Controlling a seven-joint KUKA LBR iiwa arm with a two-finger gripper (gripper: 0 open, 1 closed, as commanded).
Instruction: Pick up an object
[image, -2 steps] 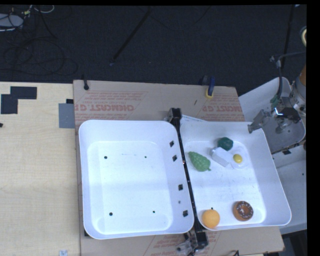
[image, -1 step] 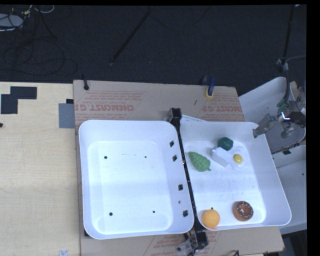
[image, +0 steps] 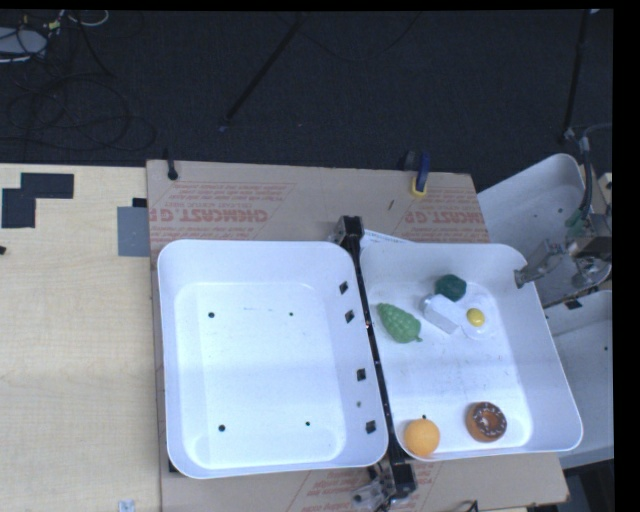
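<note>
Camera view: right bin (image: 560, 400) holds everything, left bin (image: 260, 360) has nothing to pick. Orange ball (image: 422, 437) and brown donut (image: 486, 421) sit near the front wall; green leafy piece (image: 398, 323), dark green lump (image: 451, 288), white block (image: 439, 315) and fried egg (image: 475, 319) cluster toward the back. Gripper (image: 585, 262) is at the right edge, beyond the bin's rim, holding nothing; can't tell whether it's spread or pressed together. Risks: ball rolling off a pinch, neighbours in the cluster getting nudged, flat egg hard to grab.
</note>
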